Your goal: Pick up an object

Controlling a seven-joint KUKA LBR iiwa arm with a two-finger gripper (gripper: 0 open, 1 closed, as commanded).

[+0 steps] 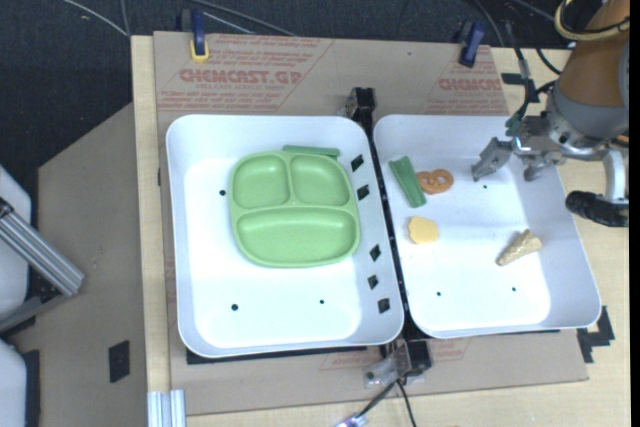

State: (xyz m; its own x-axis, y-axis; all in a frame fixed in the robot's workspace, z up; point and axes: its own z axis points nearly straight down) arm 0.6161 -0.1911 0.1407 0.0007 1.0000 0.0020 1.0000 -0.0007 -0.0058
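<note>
1. Nearest the camera in the right bin (560, 310) lies a tan wedge (520, 247), like a slice of bread or cheese, towards the bin's near right.
2. Left of it sits a small yellow piece (424, 231); beyond that, a brown pretzel (435, 181) touches or nearly touches a green stick (406, 181) by the bin's left wall.
3. Filling much of the left bin (195, 245) is a green divided plate (293, 210).
4. Over the right bin's far right part hangs the gripper (511, 161), fingers spread wide with nothing between them.
5. Any of the four small items could serve; the pretzel is closest, yet all lie well apart from the fingers.
6. Risks, as I judge: closing on the pretzel may nudge the stick, and the flat wedge could slip away.
</note>
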